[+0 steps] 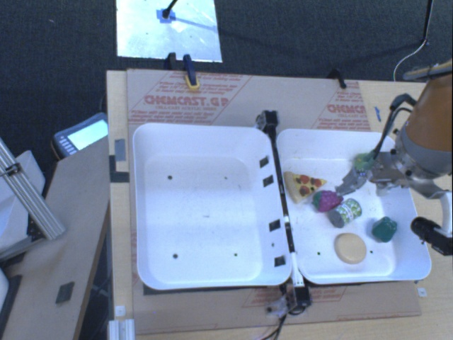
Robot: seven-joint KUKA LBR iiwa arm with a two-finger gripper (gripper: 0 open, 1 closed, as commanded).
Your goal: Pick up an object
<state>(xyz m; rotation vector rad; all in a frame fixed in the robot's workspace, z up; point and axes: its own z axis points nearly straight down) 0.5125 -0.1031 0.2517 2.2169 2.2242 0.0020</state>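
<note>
The right bin (396, 269) holds several small objects. A pizza slice (304, 186) lies near its left wall. A magenta lump (326, 201) sits beside a small green-grey can (345, 212). A dark green piece (384, 228) and a tan round disc (350, 248) lie nearer the front. My gripper (351, 182) reaches in from the right, its tip just above and right of the magenta lump. A pale green item (364, 161) shows right behind the gripper. I see nothing clearly held.
The left bin (141, 190) sits alongside, split from the right one by a black-clipped divider (277, 197). Both rest on a cardboard sheet (233, 98). The arm's orange band (433, 119) hangs over the right bin's far right side. A wooden bench (71, 211) stands to the left.
</note>
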